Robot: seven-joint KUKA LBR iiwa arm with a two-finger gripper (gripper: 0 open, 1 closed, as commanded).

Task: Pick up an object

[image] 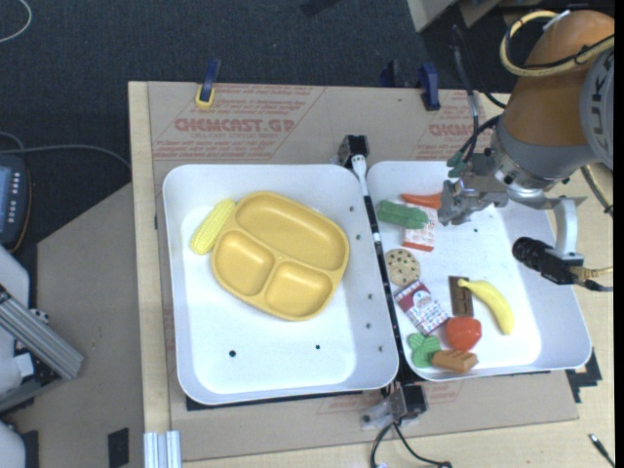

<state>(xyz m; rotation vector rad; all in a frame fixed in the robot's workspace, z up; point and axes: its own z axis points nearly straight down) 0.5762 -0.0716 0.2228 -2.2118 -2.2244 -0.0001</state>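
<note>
Dark carpet floor, a cardboard-topped bench (292, 115) with two shallow white bins side by side. Left bin (195, 339) holds a yellow divided tray (281, 254) with a corn cob (212, 226) touching its far-left edge. Right bin (556, 344) is cluttered: carrot (421, 201) and green pod (403, 214) at the far-left end, a cookie (401, 264) nearer, then a red packet (424, 308), brown bar (460, 294), banana (490, 303), tomato (463, 332), a green piece (422, 345) and a sausage (453, 361) at the near edge. Arm comes in from the right, gripper (455, 203) low over the far part of the right bin; cannot tell from this angle how far apart the jaws are, nothing visibly held. Likely target is the carrot: it sits just left of the gripper, close beside it, long axis running left-right, tip looks to point left, though that is small and hard to read. Green pod lies just near of it, same rough axis, tilted slightly. Next move probably calls for a short shift left and down.
</note>
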